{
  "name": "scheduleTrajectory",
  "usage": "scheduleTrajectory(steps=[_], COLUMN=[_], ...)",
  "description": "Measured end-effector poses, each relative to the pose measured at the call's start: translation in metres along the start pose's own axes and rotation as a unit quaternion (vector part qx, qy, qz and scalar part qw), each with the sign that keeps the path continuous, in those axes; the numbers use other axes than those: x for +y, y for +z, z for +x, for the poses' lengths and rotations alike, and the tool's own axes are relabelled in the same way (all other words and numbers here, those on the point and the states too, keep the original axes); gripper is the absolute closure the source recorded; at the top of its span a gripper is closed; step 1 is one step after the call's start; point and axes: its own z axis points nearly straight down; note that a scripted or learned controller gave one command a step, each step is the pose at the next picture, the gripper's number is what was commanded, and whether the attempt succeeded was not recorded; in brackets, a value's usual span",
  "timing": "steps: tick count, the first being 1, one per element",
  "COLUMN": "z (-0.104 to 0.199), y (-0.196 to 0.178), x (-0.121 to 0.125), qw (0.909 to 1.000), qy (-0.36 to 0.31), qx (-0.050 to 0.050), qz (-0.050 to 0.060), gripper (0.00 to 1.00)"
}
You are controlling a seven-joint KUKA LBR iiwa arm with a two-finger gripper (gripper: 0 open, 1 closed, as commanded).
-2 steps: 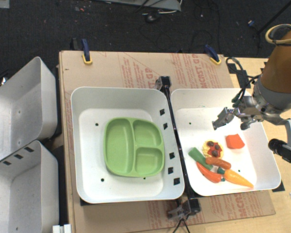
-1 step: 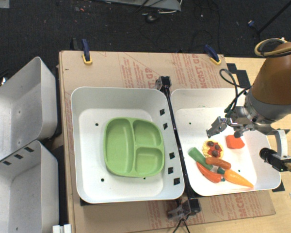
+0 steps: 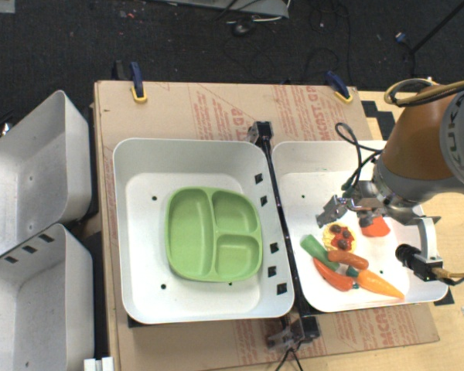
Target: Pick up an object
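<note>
- Currently, the end effector (image 3: 336, 207) sits low in the right bin (image 3: 309, 157), just above the cluster of toy food.
- Finger spacing cannot be determined at this resolution, nor can a grip on any item.
- The toy food (orange carrot (image 3: 380, 285), sausage (image 3: 348, 260), red pepper (image 3: 334, 277), green piece (image 3: 315, 247), yellow piece with dark spots (image 3: 342, 238)) lies at the bin's near side, items touching one another.
- A red-orange piece (image 3: 375, 226) lies beside the wrist.
- The left bin (image 3: 139, 168) holds a green divided plate (image 3: 214, 234).
- Both bins rest on the tabletop (image 3: 193, 107).
</note>
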Motion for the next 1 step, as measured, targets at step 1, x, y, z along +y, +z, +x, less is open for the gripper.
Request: scheduleTrajectory(steps=[1], z=[-0.0011], y=[0.0519], x=[-0.0109], qw=[1.0], qy=[0.001], qx=[0.0], qz=[0.001], gripper=[0.0])
